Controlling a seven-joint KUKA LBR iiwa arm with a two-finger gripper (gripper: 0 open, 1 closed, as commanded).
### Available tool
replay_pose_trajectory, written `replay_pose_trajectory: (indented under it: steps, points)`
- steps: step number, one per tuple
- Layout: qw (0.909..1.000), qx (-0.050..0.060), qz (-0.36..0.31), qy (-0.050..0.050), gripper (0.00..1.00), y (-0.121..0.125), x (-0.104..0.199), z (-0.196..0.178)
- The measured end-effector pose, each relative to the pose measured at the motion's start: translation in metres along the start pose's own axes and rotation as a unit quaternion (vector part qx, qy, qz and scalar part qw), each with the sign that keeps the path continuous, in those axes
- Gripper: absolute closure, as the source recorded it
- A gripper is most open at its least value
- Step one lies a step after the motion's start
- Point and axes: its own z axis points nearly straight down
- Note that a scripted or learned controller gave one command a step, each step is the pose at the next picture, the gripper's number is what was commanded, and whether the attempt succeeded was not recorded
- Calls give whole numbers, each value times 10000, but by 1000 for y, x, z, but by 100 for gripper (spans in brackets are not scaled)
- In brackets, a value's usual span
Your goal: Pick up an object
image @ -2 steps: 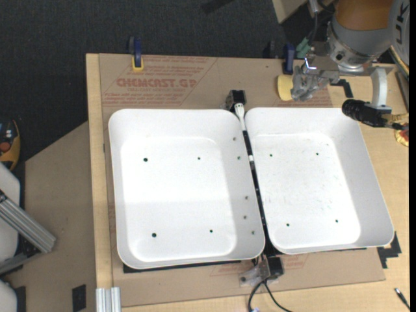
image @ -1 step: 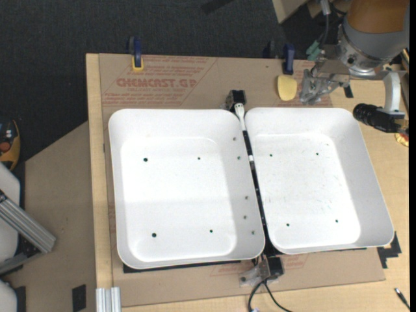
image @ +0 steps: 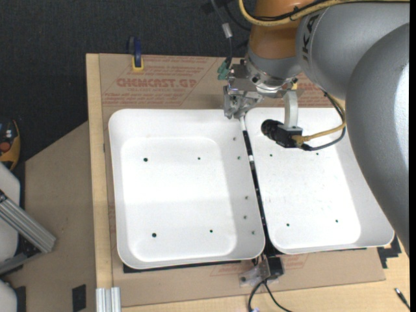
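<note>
Hand (image: pixel 235 108) above bins' far edge, no object visible

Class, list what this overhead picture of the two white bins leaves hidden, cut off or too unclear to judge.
- Hand: in the camera view, its fingers merge with dark cabling at the bins' top edge, so open or shut is unclear.
- Right shallow white bin: the grey arm covers its upper right corner.
- Small blue and yellow clamp: too small for detail.

One camera, high up, looking down

It sits above the bench (image: pixel 162 77) and tilts down at both white bins, the left bin (image: pixel 175 194) and the right bin (image: pixel 318 194). The big grey arm (image: pixel 364 77) comes in close from the right.
</note>
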Motion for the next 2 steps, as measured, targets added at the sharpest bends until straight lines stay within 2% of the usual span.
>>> replay_pose_trajectory:
  steps: [1, 2]
  points:
    - [10000, -57, 69, -22, 100, -3, -30, -34]
    - [10000, -60, 52, -16, 100, -17, -22, -66]
